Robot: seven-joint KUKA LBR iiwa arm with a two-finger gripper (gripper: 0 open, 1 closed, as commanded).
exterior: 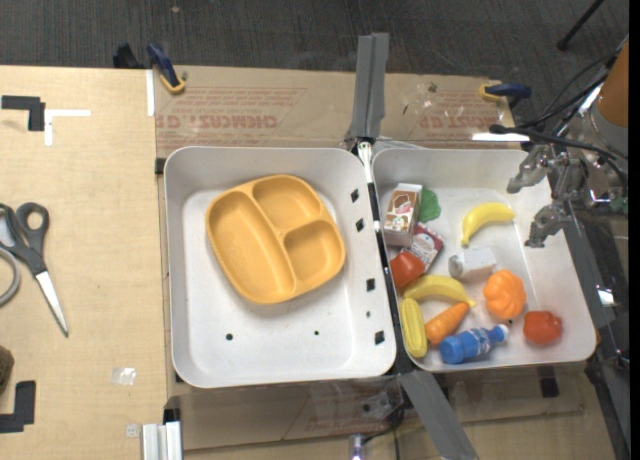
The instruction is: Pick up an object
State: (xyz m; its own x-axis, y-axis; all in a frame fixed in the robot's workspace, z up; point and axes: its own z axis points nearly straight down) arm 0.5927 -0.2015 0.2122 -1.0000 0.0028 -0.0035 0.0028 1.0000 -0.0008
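Scissors (35, 258): on the surface (90, 188), farthest left of the end effector.
Divided plate (275, 238): alone in the left bin (190, 348), well left of it.
Toy food: right bin (575, 348); banana (485, 218) lies nearest, just left and below.
End effector (545, 198): over the bin's right rim, empty; open or closed, I cannot tell.
Advice: centre over the banana, descend straight.

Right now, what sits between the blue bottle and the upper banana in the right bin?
In the camera view, the grey-white block lies between the upper banana and the blue bottle, with the orange pumpkin just beside that line.
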